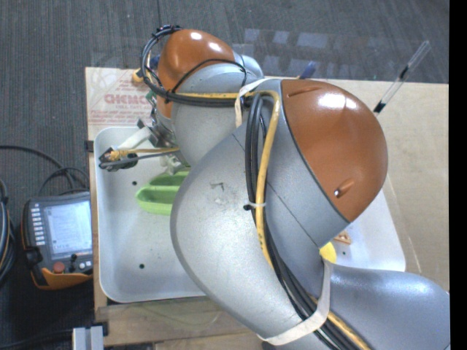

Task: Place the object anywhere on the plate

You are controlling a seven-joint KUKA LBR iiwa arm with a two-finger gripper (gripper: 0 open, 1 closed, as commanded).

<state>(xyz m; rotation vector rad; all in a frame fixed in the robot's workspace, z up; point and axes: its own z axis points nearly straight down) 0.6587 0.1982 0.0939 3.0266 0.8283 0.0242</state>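
Gripper (169, 162) (largely arm-hidden) just above green plate (157, 197).

1. The light is bright and even, coming from overhead.
2. White glare sits on the arm's orange cap (343, 144) and on the smaller orange joint (193, 57).
3. The white bin (120, 268) is close to washed out, with soft shadow under the arm.
4. The arm's grey shell (219, 232), nearest the camera, looks slightly soft.
5. The dark floor (44, 35) shows grain.

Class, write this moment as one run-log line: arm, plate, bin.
arm: over both bins, hiding most | plate: green, in left bin, partly under arm | object: not identifiable
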